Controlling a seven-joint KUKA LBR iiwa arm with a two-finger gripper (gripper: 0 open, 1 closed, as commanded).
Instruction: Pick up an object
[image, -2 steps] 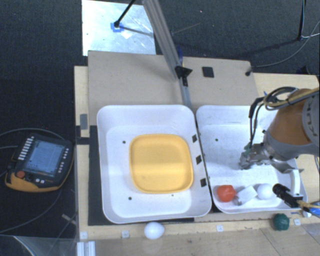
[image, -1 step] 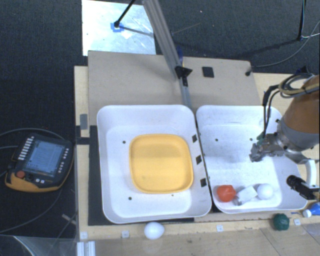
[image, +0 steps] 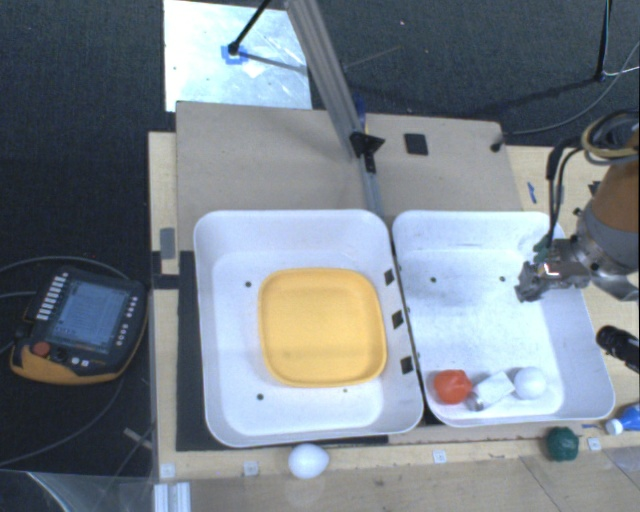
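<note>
Gripper (image: 530, 283) poised above the right bin (image: 470, 330), objects gathered at its near edge.

In the camera view, a red ball (image: 450, 386), a small white piece (image: 492, 390) and a white ball (image: 529, 382) are seen touching in a row at the bin's front wall, well apart from the gripper; whether it is apart or together cannot be told. The red ball is judged light, smooth and apt to roll, best taken across its middle. A yellow plate (image: 323, 326) lies in the left bin (image: 225, 330). No writing can be read.

Bench (image: 450, 165), two white bins (image: 300, 420), white egg (image: 308, 461), green ball (image: 561, 443)
</note>
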